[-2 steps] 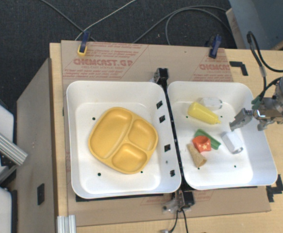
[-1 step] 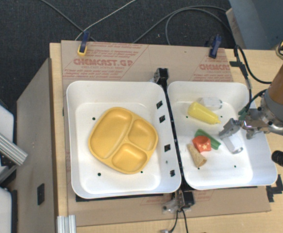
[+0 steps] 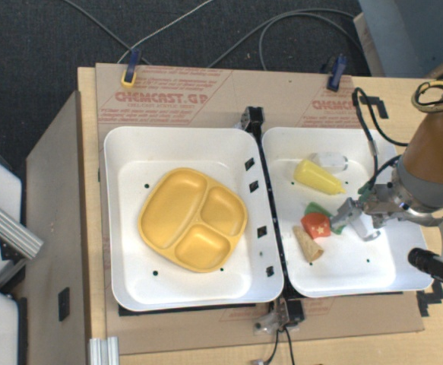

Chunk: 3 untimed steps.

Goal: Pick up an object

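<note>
In the right bin (image 3: 381, 276) lie a red and green toy strawberry (image 3: 316, 224), a tan wedge-shaped piece (image 3: 308, 246) just below it, a yellow cone-like object (image 3: 317, 176) toward the back, and a small clear object (image 3: 332, 160) behind that. My gripper (image 3: 358, 223) hangs low over the right bin, immediately right of the strawberry. Its fingers are open with nothing between them. One fingertip (image 3: 343, 217) reaches close to the strawberry's green leaf. The grey wrist and orange band (image 3: 432, 152) rise toward the right.
The left bin (image 3: 122, 204) holds a yellow divided plate (image 3: 193, 219). A black divider (image 3: 265, 204) with clips runs between the bins. A black cable (image 3: 369, 120) loops over the right bin's back right corner. Bare white floor lies at the right bin's front right.
</note>
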Each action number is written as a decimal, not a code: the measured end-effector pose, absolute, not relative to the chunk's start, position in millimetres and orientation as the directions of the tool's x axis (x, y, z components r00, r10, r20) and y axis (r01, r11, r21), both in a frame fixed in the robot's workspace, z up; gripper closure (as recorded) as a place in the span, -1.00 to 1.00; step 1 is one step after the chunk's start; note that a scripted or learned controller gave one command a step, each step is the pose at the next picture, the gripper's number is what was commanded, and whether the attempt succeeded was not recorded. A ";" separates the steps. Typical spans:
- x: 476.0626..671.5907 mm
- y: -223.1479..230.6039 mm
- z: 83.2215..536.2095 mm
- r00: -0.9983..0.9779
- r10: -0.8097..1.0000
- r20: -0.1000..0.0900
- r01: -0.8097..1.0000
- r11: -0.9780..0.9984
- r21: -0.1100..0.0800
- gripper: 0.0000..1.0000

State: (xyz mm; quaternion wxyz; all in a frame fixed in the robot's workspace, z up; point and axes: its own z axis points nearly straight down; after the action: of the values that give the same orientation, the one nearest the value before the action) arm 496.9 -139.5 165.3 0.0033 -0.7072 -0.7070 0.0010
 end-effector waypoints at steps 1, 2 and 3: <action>489.1 -138.2 105.0 0.001 1.000 0.004 1.000 -0.001 -0.007 -1.00; 491.0 -138.2 118.9 0.001 1.000 0.002 1.000 -0.001 0.001 1.00; 491.7 -134.4 161.9 -0.001 1.000 -0.001 1.000 0.001 0.004 1.00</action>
State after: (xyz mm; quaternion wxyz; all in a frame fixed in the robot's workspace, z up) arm 491.7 -134.4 161.9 -0.0015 -0.7067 -0.7076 -0.0011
